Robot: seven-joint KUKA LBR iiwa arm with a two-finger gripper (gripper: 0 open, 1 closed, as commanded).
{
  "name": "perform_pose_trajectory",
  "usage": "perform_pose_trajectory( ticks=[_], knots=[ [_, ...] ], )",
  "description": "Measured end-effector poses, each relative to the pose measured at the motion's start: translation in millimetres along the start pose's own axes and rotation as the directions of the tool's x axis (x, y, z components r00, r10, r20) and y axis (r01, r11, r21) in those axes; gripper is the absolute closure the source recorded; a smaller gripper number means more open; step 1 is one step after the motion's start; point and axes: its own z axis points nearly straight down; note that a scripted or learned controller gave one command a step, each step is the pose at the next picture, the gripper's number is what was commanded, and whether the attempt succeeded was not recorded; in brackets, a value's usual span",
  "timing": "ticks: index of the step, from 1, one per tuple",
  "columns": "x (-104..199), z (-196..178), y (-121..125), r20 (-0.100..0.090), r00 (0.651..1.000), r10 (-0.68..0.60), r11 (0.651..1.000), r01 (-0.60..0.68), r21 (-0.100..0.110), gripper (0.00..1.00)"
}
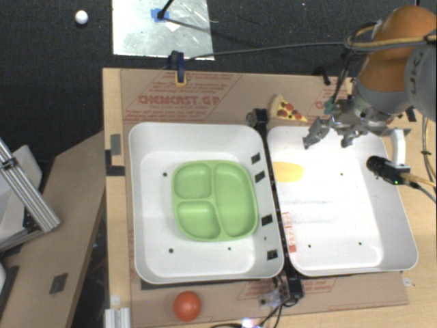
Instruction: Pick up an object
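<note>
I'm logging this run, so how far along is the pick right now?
Nothing looks done yet: the tool hangs over the back of the right bin with its fingers apart and nothing between them. The yellow piece lies on the bin floor to its left. Descending, closing and lifting are all left.

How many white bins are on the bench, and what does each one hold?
2. The left bin holds a green tray. The right bin holds a yellow piece, under the gripper.
</note>
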Motion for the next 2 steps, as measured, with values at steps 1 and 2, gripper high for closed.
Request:
perform_pose_trajectory(
  ticks=[1,2],
  knots=[
    [0.1,-8.0,2.4,0.001,1.0,-0.002,1.0,0.002,-0.013,0.0],
    [0.4,49.6,-6.2,0.001,1.0,0.0,1.0,0.0,-0.009,0.0]
  ],
)
